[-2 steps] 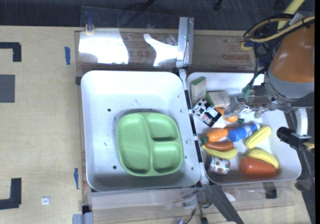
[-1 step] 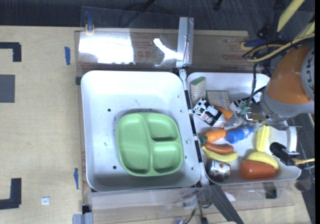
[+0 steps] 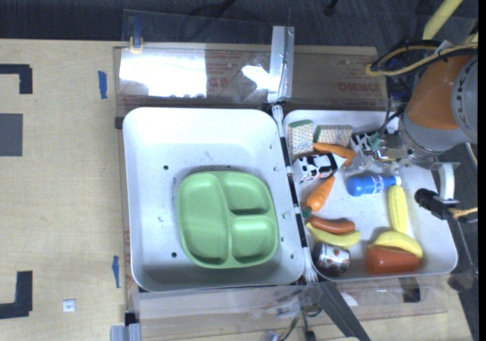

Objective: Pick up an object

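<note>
The blue bottle, near the right bin's far edge, looks light, rigid (probably slippery plastic); grip across its middle. The gripper hovers beside it.

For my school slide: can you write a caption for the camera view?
Green tray in left bin; toy food crowds right bin; grey arm above.

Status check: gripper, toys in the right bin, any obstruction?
Gripper over right bin, nothing seen held. Blue bottle just below it. Carrot, corn crowd close.
</note>
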Robot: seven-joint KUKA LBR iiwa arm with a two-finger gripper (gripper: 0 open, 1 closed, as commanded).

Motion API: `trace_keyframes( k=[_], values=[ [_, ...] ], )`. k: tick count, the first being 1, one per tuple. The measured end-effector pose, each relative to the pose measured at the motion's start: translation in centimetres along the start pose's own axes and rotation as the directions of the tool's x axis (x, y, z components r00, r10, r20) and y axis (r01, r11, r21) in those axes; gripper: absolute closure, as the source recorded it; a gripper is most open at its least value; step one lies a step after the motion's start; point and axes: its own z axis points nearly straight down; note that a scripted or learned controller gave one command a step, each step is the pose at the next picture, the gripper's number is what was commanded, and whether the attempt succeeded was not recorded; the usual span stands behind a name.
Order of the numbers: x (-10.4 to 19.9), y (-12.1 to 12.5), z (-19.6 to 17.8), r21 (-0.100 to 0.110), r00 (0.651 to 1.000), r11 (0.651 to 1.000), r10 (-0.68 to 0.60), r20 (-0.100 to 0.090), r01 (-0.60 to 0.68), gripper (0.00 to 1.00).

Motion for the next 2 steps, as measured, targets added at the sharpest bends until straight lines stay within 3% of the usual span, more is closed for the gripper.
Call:
trace_keyframes(
  k=[1, 2],
  values=[
    [0.0, 0.0, 0.0, 0.000, 1.000, 1.000, 0.000, 0.000, 0.000, 0.00],
    [-1.8, -6.2, -0.1, 0.002, 0.998, 0.998, 0.059, -0.005, -0.059, 0.00]
  ],
)
